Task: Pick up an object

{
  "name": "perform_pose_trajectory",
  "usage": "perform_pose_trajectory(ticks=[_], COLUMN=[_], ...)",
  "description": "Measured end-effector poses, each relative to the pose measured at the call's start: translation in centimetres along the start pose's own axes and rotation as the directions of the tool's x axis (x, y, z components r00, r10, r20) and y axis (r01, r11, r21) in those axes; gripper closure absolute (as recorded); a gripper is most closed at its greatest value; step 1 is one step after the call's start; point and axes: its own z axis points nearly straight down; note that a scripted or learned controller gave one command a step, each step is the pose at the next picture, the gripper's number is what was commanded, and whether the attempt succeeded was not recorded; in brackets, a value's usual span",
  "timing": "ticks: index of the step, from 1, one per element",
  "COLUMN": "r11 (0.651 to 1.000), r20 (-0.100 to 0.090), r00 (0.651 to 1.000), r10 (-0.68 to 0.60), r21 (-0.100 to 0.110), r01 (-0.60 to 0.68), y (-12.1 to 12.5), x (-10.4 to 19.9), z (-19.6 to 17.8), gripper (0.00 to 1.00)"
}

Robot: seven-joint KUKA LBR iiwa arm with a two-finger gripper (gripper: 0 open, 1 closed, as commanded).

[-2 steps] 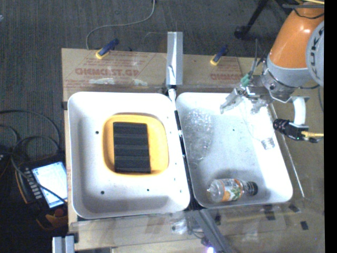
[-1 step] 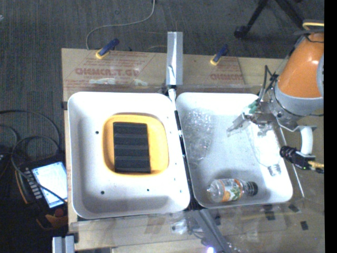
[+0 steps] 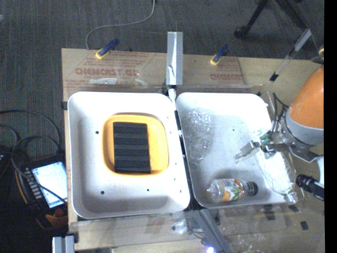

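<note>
A clear plastic bottle (image 3: 232, 188) with an orange label and a dark cap lies on its side at the front of the right bin (image 3: 226, 107). A crumpled clear plastic piece (image 3: 197, 130) rests against that bin's left wall. In the left bin (image 3: 84, 157) a yellow block topped by a black ridged pad (image 3: 135, 144) lies flat. My gripper (image 3: 258, 145) reaches in over the right bin's right side, above and to the right of the bottle and apart from it. The arm's orange band (image 3: 310, 101) rises behind it.
A metal bar (image 3: 174, 59) stands behind the seam between the bins. Two clamps (image 3: 107, 48) (image 3: 219, 54) hold the cardboard backing. A clear plastic sheet (image 3: 279, 175) drapes at the right bin's front right corner. A device with a screen (image 3: 45, 181) sits on the floor at left.
</note>
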Motion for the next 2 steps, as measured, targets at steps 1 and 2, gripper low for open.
perform_pose_trajectory(ticks=[1, 2], r11=[1.0, 0.992], r20=[0.0, 0.003], r00=[1.0, 0.992], r10=[-0.002, 0.127], r21=[0.0, -0.002], r01=[0.002, -0.127], y=[0.1, 3.4], x=[0.1, 0.8], z=[-0.8, -11.3], gripper=[1.0, 1.0])
